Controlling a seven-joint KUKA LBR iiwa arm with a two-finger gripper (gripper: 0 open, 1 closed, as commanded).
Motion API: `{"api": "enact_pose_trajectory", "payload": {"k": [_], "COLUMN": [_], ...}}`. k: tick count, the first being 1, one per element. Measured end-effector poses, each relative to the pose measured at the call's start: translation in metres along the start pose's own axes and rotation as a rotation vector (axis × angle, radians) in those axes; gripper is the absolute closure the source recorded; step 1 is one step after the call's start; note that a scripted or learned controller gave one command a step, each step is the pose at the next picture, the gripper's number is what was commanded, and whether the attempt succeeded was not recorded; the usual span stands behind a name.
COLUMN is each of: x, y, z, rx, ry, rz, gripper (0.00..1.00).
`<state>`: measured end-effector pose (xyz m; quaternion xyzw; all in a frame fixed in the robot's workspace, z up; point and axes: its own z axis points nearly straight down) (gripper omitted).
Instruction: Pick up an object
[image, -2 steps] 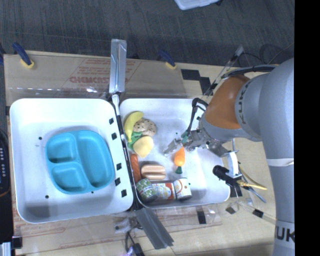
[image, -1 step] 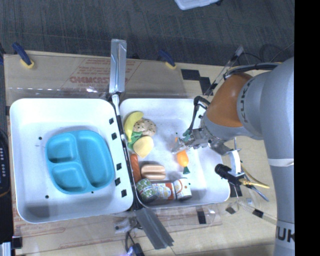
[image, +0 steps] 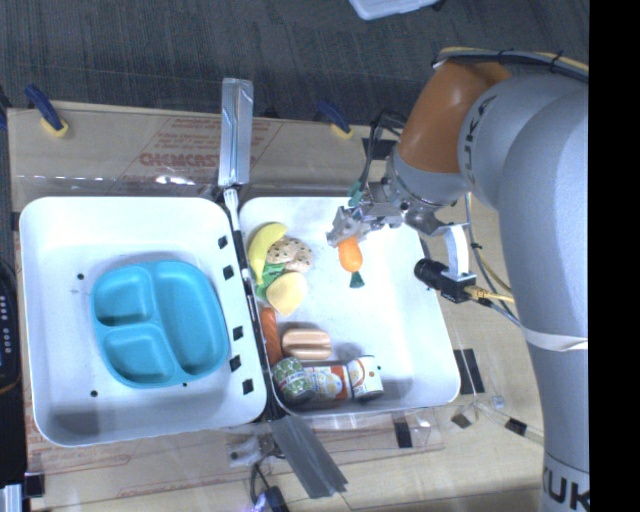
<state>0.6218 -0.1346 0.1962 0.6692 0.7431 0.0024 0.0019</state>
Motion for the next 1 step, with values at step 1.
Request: {"api": "enact_pose_trajectory", "payload": {"k": [1], "x": [-0.0040], "y": [0.0236], "z": [-0.0471], "rx": [0.003], "ry": [-0.001], "rz": [0.004], "gripper": [1.00]}}
